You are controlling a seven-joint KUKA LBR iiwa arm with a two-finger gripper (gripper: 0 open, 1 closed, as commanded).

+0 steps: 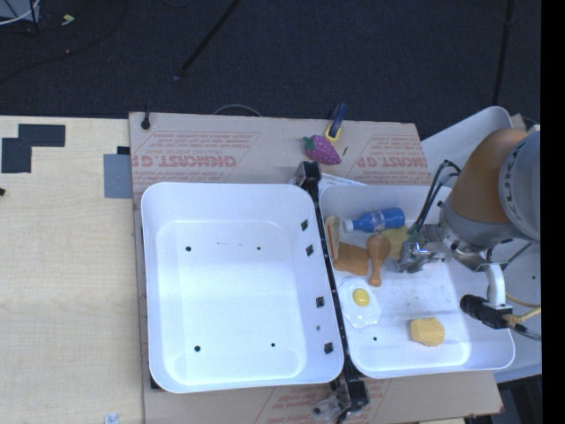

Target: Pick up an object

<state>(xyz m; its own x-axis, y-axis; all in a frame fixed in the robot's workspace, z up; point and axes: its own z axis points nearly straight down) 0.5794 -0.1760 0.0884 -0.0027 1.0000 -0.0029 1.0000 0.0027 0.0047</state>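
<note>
Reaching in from the right, the gripper (411,256) is seen low over the right bin (481,359), and whether its fingers are apart or together cannot be told at this size. Nothing is seen between them. Just to the left of the gripper a brown wooden spoon (377,256) is lying, with its handle pointed toward the near side. Beside the spoon, further left, an orange-brown piece (350,258) is found, and above both a blue bottle (378,220) is laid on its side. A toy fried egg (360,301) is placed near the wall between the two bins, and a yellow lump (427,331) rests well apart from it, toward the near right corner. The left bin (159,237) is set beside the right one, their walls touching. Behind the bins, on the cardboard of the bench (62,263), a purple toy (323,149) is lying. The grey arm with its orange band (487,179) is seen above the gripper, at the right.
</note>
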